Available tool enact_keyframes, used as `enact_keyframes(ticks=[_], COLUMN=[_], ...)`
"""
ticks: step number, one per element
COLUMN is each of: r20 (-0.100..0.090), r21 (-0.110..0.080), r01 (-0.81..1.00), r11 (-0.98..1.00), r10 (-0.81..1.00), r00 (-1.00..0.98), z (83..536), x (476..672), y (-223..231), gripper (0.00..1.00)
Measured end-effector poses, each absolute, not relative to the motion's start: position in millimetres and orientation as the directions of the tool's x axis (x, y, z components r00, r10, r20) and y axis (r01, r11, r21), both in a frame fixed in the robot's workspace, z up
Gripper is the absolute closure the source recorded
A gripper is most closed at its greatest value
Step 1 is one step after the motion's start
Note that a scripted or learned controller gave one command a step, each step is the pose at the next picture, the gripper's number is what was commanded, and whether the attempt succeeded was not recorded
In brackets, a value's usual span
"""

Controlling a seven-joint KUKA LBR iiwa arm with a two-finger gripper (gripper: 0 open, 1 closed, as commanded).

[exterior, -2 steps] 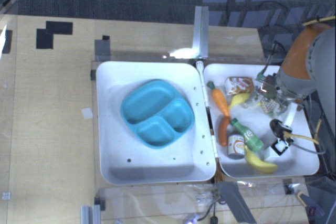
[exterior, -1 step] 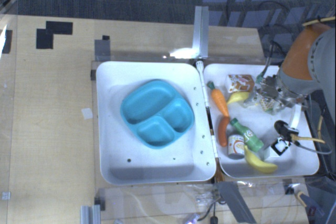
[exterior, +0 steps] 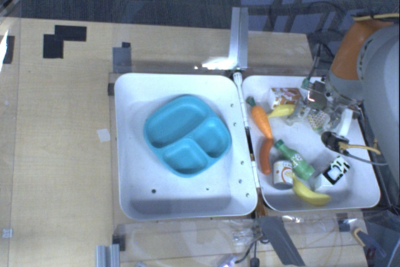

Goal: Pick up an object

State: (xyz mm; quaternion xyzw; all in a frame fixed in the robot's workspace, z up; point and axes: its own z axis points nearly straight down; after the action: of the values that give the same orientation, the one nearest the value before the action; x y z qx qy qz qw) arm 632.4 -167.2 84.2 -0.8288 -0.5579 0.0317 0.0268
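The right bin (exterior: pixel 369 197) holds several objects. An orange carrot (exterior: pixel 262 121) lies near its left wall, with a reddish sausage (exterior: pixel 266 155) below it. A green bottle (exterior: pixel 295 160) lies slanted over a small can (exterior: pixel 282 173), and a yellow banana (exterior: pixel 310 193) rests at the front. A small yellow piece (exterior: pixel 281 111) and a printed packet (exterior: pixel 285 96) sit at the back. My gripper (exterior: pixel 311 110) is low in the back of this bin, just right of the yellow piece and the packet. I see nothing held in it.
The left bin (exterior: pixel 131 197) holds a blue divided plate (exterior: pixel 186 134). A black-and-white block (exterior: pixel 337 169) lies at the right bin's front right. The grey arm with its orange band (exterior: pixel 351 50) covers the right bin's back right corner. A metal post (exterior: pixel 239 34) stands behind the bins.
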Motion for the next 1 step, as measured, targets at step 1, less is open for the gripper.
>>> enact_keyframes(ticks=[1], r20=[-0.015], r21=[-0.068], r01=[0.927], r11=[-0.369], r10=[0.929], r00=[0.369], z=[94.7], x=[636.5], y=[-162.3], gripper=[1.0])
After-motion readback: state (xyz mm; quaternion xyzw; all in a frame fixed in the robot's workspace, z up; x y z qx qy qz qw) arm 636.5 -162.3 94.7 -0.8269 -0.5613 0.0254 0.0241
